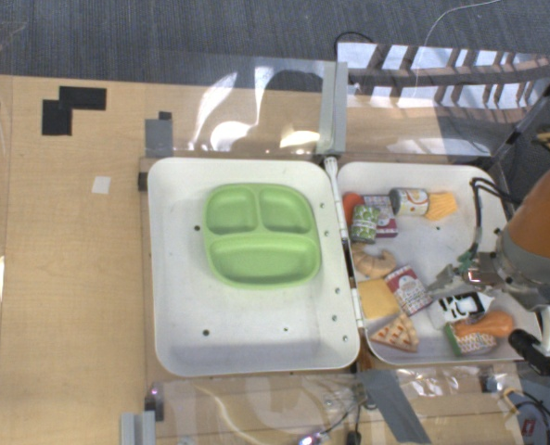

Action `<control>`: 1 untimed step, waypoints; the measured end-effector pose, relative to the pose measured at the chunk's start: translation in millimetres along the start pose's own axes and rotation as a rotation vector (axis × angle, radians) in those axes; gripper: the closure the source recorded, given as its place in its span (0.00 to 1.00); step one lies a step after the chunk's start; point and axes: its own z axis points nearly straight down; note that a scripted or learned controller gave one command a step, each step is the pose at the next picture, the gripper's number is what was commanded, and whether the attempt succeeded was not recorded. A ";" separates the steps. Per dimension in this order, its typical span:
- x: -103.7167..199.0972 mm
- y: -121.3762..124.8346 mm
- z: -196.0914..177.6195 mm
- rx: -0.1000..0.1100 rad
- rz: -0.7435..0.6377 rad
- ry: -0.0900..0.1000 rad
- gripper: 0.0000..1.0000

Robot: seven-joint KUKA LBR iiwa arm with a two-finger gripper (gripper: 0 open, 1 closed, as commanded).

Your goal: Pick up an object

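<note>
In the right bin (460,179), toward its near right part, the gripper (453,277) hangs low over the clutter, its two fingers spread apart with nothing between them. One thin finger (441,273) slants out toward the red box (409,290), which lies just left of the gripper; the tips sit close to that box but I cannot tell if they touch it. Just below the gripper lies a small black-and-white piece (460,304), and below that the carrot (483,327) with its green end, both near the bin's front edge.

Left of the red box lie the cheese slice (377,297) and, above it, the croissant (375,263); the pizza slice (395,333) sits at the bin's front left corner. Farther back in the same bin are the green pouch (365,222) and a small bottle (412,201) with a yellow wedge (441,206) beside it. The left bin (177,341) holds the green tray (261,235).

Any one object will do, and the red box looks the nearest candidate. To do this well, I judge the gripper should centre over the box so the fingers straddle its narrow side, not its diagonal, then descend straight to the bin floor before closing. The cheese touches the box on the left, so a finger coming down there could land on it or drag both. Lift only after a firm close.
</note>
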 end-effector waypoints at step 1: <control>63.4 33.6 0.4 -0.002 0.008 0.002 0.00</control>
